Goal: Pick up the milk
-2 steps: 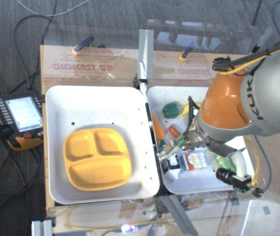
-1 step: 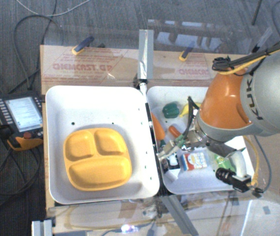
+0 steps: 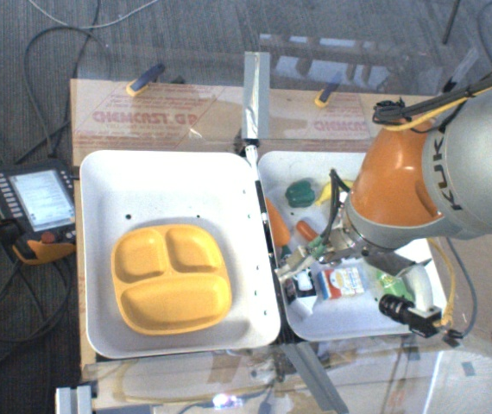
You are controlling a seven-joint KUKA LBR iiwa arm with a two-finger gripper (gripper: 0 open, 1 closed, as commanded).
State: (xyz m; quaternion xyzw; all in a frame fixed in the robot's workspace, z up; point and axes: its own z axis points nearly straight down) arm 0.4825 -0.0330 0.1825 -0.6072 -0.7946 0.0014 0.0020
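The arm's pincer (image 3: 302,261) is low in the right white bin (image 3: 362,319), whether open or closed I cannot tell, and the small white milk carton with red-blue label (image 3: 339,281) lies at its 4 o'clock, so I judge this the approach step, needing a short shift toward the carton before closing.

Right bin (image 3: 406,317) is pretty cramped: the arm (image 3: 419,171) covers its middle and right, and the milk (image 3: 343,281), carrot (image 3: 278,222), green piece (image 3: 299,193) and other bits crowd its left half. Left bin (image 3: 99,188) has way more room, just the yellow tray (image 3: 171,277) at lower centre, with open floor along its top and left.
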